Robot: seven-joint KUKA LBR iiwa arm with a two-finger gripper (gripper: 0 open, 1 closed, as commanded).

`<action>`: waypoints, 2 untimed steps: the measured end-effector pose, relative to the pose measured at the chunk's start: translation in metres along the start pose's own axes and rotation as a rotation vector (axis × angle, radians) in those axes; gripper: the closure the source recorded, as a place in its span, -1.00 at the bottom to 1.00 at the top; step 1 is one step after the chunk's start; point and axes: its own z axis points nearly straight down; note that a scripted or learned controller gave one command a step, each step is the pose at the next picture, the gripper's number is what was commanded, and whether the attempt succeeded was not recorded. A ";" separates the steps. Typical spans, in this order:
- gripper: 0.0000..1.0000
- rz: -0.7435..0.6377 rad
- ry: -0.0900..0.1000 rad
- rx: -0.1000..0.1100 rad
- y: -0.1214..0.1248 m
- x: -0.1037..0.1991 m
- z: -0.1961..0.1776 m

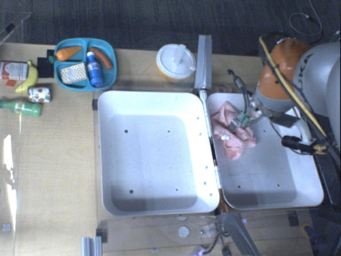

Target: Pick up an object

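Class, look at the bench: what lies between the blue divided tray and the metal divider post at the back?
In the camera view, a yellow cup with a white lid stands between the blue tray and the post.

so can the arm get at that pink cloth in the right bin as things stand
Probably yes: the claw is already down at the pink cloth in the right bin, and nothing lies over or beside the cloth.

Light wooden table (48, 196) here, dark grey carpet floor (160, 7) behind it, and a bright glare patch near the table's left edge.
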 end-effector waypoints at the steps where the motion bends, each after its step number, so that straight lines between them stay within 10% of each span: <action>1: 1.00 0.271 0.004 0.011 -0.001 -0.018 -0.023; 2: 1.00 0.250 0.003 0.010 0.055 0.001 -0.076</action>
